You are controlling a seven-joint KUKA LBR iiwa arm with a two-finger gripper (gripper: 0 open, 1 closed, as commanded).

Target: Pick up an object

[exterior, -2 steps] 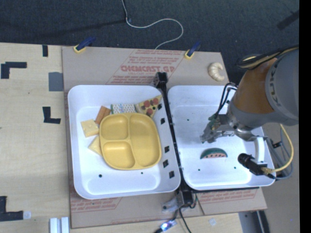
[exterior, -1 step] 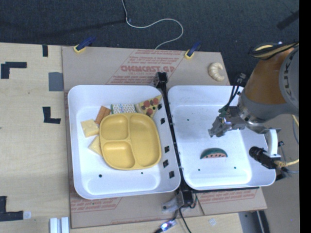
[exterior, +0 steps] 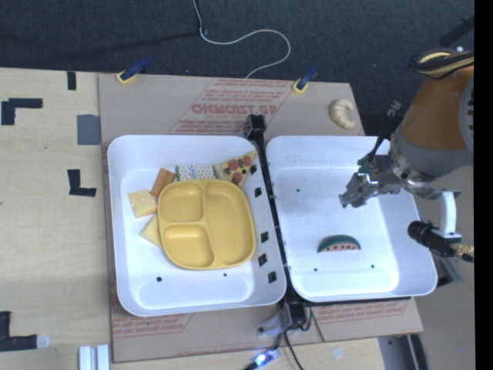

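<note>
The gripper (exterior: 356, 193) hangs over the right bin (exterior: 308, 168), above and a little right of the watermelon slice (exterior: 340, 244) lying alone near the bin's front; nothing sits between its fingers. The view is too coarse to tell whether they stand apart or together. This looks like the approach; next it needs to come forward and descend onto the slice.

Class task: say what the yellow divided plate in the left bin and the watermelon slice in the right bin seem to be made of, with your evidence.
Plate: likely moulded plastic, smooth and faintly glossy, with one even yellow colour and rounded compartment walls. Watermelon slice: probably a plastic toy, flat with a green rim; too small to be sure.
</note>
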